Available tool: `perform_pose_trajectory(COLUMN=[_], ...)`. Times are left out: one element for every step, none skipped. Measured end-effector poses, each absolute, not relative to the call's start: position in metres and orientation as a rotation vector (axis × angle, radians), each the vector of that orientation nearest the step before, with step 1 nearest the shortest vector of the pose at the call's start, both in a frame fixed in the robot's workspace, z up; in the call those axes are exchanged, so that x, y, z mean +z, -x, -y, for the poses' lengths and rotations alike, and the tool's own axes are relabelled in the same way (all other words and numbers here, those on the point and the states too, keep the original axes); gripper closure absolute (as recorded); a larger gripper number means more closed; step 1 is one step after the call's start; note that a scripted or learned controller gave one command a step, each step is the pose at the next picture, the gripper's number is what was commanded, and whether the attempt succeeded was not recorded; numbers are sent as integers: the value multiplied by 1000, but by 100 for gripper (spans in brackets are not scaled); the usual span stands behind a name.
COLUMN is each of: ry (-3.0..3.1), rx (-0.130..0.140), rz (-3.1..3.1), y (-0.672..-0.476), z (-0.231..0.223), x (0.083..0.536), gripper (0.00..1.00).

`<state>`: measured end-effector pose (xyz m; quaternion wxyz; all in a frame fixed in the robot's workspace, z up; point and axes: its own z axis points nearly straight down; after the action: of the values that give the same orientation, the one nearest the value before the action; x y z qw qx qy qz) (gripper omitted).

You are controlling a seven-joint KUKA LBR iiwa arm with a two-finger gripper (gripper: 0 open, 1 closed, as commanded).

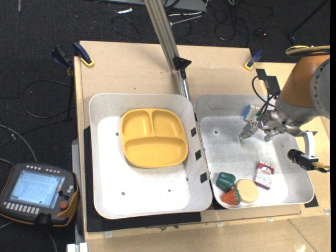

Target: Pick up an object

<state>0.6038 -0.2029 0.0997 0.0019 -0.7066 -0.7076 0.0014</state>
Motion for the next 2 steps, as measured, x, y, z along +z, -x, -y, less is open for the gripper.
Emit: perform_pose_trajectory(ry=[2220,2220], rx=[-1,-5], rz=[2226,2230], y=[-606,-611], z=[203,194], x=[114,163], gripper=[100,100])
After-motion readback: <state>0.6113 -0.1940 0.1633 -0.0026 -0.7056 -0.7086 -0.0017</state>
